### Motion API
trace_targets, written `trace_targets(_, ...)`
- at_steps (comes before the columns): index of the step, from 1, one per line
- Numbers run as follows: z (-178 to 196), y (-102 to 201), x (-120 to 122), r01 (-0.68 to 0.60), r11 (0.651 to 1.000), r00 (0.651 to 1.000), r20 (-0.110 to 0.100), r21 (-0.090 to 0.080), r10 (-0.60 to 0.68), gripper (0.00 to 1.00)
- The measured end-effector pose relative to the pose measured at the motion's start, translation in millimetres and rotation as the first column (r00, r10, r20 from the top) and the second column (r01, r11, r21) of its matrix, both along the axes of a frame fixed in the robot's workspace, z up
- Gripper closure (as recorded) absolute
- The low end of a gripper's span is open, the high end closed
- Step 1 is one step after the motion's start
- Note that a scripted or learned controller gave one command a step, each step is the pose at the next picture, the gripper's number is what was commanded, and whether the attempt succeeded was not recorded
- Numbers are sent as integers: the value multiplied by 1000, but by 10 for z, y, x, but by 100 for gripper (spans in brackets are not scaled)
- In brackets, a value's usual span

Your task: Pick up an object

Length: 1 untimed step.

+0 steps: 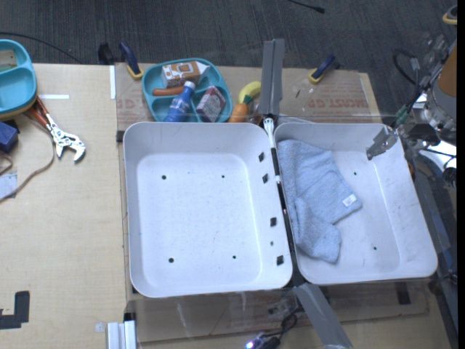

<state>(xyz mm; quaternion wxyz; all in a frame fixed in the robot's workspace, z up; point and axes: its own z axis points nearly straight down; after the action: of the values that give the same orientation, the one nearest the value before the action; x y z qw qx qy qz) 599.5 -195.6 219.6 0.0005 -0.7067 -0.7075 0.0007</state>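
Grey towel lying crumpled in the right bin, against its left wall. Gripper poised over the bin's upper right corner, well apart from the cloth; jaws' state impossible to tell. Likely risk: closing on air, or snagging only a loose fold that slips free.

A blue tray holding a bottle, a small box and packets is seen behind the left bin. A wrench is laid on the bench, beside a blue dish. Two clamps are fixed at the rear.
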Motion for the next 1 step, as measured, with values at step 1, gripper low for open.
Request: trace_targets(1, -1272, -73, -500, -128, 992, 992, 3, 0, 128, 0)
